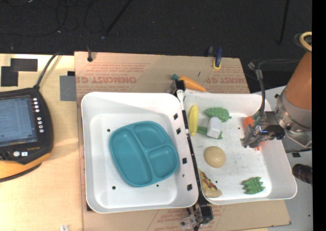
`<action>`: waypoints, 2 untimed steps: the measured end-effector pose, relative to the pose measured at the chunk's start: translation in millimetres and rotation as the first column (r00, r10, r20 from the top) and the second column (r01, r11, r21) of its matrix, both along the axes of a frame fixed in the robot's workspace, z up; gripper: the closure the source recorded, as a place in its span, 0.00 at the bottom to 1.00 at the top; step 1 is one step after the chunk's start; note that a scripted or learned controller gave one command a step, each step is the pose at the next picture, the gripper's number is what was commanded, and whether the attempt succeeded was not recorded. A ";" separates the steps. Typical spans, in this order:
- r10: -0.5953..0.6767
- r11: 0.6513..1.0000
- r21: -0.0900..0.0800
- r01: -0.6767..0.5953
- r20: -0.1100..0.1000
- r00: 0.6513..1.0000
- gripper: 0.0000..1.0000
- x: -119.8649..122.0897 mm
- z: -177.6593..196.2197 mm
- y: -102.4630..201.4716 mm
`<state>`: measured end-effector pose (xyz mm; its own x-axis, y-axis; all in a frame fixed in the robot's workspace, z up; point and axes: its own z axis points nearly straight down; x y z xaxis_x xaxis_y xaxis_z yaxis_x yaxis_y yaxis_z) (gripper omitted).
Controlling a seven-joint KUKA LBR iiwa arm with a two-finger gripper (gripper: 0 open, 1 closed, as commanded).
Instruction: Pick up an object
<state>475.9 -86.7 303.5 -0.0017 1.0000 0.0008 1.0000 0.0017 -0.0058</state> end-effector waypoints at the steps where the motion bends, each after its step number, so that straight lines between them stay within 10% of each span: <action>1: 0.001 1.000 0.000 -0.001 -0.004 1.000 1.00 -0.1 9.0 -0.5; 2: 0.003 1.000 0.001 -0.003 -0.007 1.000 1.00 -0.1 18.2 -0.9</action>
